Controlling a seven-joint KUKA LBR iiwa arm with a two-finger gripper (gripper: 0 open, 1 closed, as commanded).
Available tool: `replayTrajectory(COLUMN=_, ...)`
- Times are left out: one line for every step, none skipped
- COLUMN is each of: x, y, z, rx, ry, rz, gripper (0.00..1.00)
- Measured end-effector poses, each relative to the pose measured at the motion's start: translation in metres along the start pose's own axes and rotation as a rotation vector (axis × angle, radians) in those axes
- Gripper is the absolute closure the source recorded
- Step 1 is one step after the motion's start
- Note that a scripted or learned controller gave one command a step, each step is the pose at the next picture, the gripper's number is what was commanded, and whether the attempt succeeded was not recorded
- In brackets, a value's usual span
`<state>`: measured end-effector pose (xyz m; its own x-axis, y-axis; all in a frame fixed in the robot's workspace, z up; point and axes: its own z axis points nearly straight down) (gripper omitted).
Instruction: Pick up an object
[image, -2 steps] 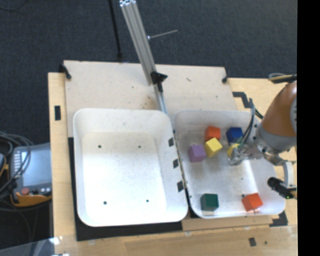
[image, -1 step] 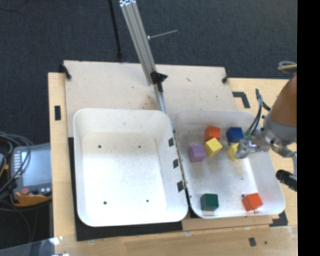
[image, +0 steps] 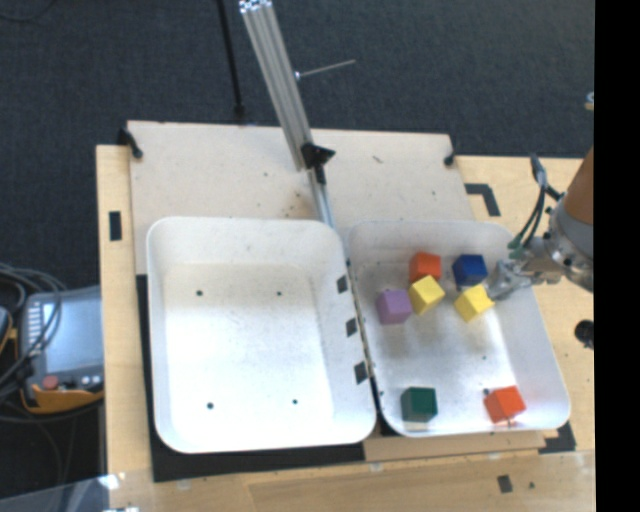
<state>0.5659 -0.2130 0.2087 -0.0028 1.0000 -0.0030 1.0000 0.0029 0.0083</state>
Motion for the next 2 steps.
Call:
replayTrajectory(x=0.052, y=0.003, z=0.003, rx=0.007, ry=0.003, rz=-0.004, gripper=1.0)
replayTrajectory(x=0.107, y=0.023, z=0.004, rx=0.006, ry=0.005, rz=-0.006, gripper=1.0)
